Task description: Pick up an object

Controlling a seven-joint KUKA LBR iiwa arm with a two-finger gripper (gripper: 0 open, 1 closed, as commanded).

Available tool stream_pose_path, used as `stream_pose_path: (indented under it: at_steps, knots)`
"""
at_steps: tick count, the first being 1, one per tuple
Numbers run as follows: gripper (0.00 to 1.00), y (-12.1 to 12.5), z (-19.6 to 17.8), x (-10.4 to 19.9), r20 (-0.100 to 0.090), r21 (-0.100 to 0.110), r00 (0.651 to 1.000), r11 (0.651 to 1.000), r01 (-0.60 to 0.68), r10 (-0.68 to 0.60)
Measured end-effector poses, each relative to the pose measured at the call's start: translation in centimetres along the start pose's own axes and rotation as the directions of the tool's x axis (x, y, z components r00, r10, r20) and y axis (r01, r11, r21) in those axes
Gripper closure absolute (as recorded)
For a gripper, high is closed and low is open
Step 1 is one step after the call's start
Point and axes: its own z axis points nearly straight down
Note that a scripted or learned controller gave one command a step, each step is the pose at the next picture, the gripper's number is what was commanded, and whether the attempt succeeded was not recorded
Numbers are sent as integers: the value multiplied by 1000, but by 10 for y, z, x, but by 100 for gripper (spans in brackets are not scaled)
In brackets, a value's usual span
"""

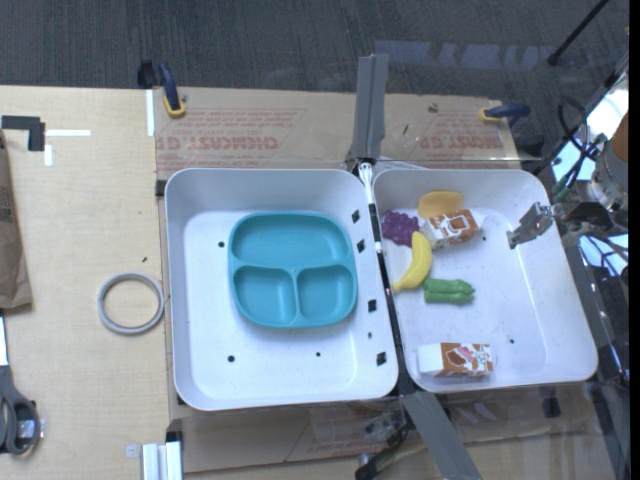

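The right bin (560, 308) holds several items. A yellow banana (415, 263) lies by its left wall, with a green toy (448, 290) just to its right. Purple grapes (399, 226), a small orange-and-white carton (453, 227) and a yellow-orange piece (440, 204) cluster at the back. Another orange-and-white carton (456, 359) rests near the front wall. My gripper (527, 225) hangs over the bin's back right part, apart from all of them, with nothing seen in it.
The left bin (200, 358) holds a teal divided plate (294, 270). On the wooden bench to the left lie a tape ring (131, 302) and scissors (15, 423). A metal post (369, 108) stands behind the seam between the bins.
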Motion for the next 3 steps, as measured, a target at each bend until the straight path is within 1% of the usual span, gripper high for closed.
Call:
stream_pose_path:
  at_steps: [1, 2, 3]
  knots:
    - [0, 2, 129, 34, -1, 0, 999, 999, -37, 37]
    - [0, 26, 116, 99, 7, -6, 994, 994, 113, -113]
    - [0, -24, 132, 87, -1, 2, 1000, 1000, -27, 27]
